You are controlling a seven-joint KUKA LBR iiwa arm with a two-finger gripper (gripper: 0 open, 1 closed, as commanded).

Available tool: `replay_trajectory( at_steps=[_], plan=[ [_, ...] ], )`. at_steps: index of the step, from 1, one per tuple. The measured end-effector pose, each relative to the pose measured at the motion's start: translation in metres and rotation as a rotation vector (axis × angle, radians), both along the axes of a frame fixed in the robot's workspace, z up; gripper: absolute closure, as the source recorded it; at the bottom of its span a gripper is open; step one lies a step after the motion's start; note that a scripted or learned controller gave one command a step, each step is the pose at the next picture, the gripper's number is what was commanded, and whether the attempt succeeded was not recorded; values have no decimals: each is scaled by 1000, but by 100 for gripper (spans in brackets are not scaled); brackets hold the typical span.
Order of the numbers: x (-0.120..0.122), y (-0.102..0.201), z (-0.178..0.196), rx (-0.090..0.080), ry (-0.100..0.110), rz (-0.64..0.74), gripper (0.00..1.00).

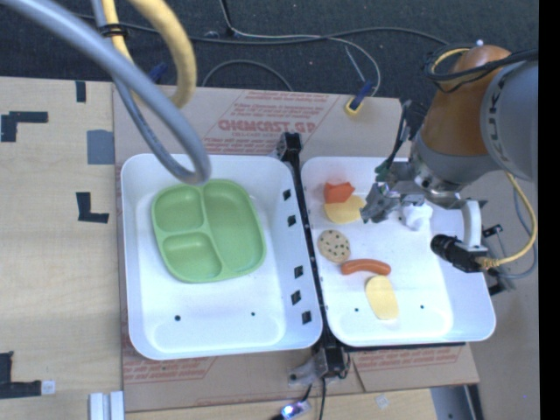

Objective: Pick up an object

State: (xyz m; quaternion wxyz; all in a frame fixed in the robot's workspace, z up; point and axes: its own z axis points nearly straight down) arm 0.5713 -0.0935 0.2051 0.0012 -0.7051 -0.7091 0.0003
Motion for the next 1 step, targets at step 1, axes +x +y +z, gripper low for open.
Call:
replay_trajectory(
  at_steps=[1],
  plan=[
    [3, 42, 1, -1, 0, -3, 100]
  ],
)
